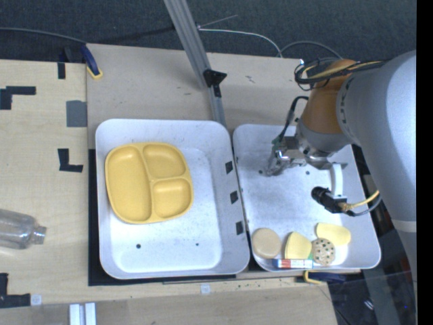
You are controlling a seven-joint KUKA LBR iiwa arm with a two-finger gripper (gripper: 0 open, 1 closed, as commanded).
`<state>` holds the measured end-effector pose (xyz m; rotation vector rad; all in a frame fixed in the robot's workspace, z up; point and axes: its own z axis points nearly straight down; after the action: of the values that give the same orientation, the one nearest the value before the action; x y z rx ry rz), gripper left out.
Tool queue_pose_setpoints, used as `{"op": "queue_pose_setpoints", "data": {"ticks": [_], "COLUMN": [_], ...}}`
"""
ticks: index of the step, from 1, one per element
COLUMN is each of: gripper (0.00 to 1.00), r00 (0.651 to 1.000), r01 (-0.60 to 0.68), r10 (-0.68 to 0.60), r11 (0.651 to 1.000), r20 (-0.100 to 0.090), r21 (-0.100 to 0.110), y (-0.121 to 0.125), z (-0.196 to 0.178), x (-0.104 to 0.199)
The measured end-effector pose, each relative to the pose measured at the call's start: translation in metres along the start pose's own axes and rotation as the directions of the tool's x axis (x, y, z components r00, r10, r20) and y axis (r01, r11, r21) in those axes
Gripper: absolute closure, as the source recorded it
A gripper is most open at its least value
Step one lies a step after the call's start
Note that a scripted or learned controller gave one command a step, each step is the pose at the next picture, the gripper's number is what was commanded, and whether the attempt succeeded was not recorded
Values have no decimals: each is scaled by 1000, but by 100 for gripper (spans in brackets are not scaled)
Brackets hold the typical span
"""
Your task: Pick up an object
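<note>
Where the arm [379, 120] is: it comes in from the right and bends down over the right bin [270, 202].
Fingers [272, 168]: low in the top left part of the right bin, just above the floor or touching it; too small and dark to tell if they are open or closed, and no thing can be seen between them.
Right bin: white and shallow, with small food toys in a row along its front edge.
Food toys: a tan bun [265, 242], a yellow piece [296, 246], a cookie [324, 251] with dark dots, and a pale yellow chip [333, 235] just behind the cookie; all are well apart from the fingers.
Front edge: a thin stick [298, 264] with red on it lies just in front of the toys.
Left bin [162, 256]: white, holds a yellow tray [148, 181] with three parts.
Table [40, 181]: a clear bottle [20, 230] lies on its side at the far left.
Pole [191, 39]: a grey bar slants down toward the gap between the bins.
</note>
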<state>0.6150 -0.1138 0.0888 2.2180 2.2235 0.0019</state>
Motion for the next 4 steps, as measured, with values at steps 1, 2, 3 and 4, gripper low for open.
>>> {"op": "queue_pose_setpoints", "data": {"ticks": [1,2,3,4], "gripper": [100,100,100,100], "r00": [1000,1000,1000,1000], "r01": [-2,-3,-1,-2], "r10": [2,3,1,2], "r11": [1000,1000,1000,1000], "r20": [2,3,0,2], "r21": [1,-1,1,-1], "y": [-28,-42,-24,-36], "z": [-1,-1,0,-1], "x": [17,19,24,19]}}
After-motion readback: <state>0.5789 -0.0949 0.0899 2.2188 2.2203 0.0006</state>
